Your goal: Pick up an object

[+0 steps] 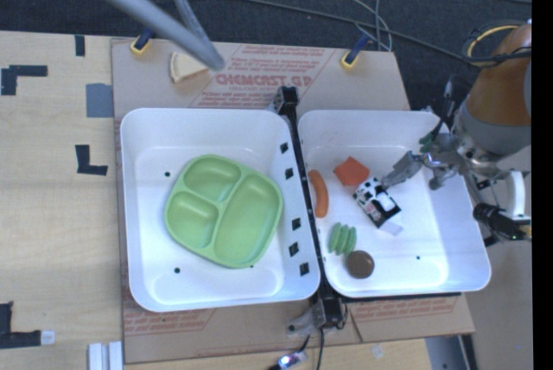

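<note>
The tool (378, 202) sits low in the right bin (449, 269), directly over a small black-and-white object (378, 206); whether it is released or clenched cannot be told. An orange block (351, 171) lies just up-left of the tool, and a brown ball (359, 264) below-left.

My bench (52, 187) is light wood with dark marks on the left of the frame. A brown cardboard sheet (259, 70) lies flat on it in the middle. Two white bins sit on the sheet, touching: the left bin (143, 187) and the right bin (449, 247).
</note>
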You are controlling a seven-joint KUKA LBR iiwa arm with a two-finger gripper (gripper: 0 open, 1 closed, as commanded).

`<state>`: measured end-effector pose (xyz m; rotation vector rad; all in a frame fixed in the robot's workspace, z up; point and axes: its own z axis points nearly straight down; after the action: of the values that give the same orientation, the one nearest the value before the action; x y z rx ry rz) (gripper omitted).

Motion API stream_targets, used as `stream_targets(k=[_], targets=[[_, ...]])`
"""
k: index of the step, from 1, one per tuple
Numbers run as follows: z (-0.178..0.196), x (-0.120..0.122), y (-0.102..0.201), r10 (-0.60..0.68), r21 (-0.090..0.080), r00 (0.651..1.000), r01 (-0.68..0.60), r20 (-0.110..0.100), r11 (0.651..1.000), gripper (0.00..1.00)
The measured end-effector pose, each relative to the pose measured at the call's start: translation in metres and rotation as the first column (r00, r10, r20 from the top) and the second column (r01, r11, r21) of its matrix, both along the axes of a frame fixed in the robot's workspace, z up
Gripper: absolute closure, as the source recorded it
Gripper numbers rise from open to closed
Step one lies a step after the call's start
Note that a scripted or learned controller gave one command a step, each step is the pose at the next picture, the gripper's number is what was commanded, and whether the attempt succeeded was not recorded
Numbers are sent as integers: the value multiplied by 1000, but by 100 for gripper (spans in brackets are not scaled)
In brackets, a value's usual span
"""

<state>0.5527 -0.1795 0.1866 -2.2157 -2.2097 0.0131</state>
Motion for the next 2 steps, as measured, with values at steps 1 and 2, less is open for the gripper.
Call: stream_targets(k=[1, 2], targets=[[7, 3, 0, 4, -3, 1000, -4, 13, 1000, 0], [-55, -3, 5, 4, -2, 1000, -4, 7, 1000, 0]])
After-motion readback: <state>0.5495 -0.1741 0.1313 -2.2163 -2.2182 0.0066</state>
